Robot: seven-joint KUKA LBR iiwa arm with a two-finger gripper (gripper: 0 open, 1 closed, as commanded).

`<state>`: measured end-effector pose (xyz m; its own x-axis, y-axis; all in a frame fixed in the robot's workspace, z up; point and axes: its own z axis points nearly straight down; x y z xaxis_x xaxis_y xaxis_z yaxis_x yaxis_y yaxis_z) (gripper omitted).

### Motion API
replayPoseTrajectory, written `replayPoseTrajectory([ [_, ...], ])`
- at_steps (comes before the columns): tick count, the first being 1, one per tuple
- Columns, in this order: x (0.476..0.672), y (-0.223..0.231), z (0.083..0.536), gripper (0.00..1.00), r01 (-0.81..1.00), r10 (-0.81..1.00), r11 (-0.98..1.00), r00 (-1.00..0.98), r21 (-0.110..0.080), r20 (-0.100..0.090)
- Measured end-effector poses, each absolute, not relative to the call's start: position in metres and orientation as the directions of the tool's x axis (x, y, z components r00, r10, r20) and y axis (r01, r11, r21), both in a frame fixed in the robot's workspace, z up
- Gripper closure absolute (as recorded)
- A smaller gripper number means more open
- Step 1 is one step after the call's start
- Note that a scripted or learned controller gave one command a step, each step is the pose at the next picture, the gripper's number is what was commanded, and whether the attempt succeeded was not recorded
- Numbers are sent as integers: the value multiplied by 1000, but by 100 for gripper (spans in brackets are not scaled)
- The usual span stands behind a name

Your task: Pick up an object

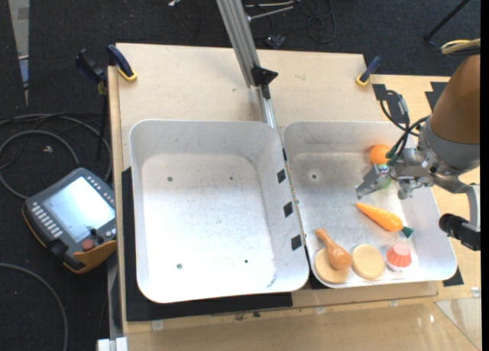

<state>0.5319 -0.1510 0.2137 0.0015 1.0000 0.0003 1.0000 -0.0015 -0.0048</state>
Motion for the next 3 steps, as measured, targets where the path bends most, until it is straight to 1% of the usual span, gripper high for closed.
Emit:
replayPoseTrajectory([
  [2, 517, -150, 122, 0, 1000, 1000, -1, 1, -6, 2],
  [3, 519, -151, 135, 100, 1000, 1000, -1, 1, 1, 0],
])
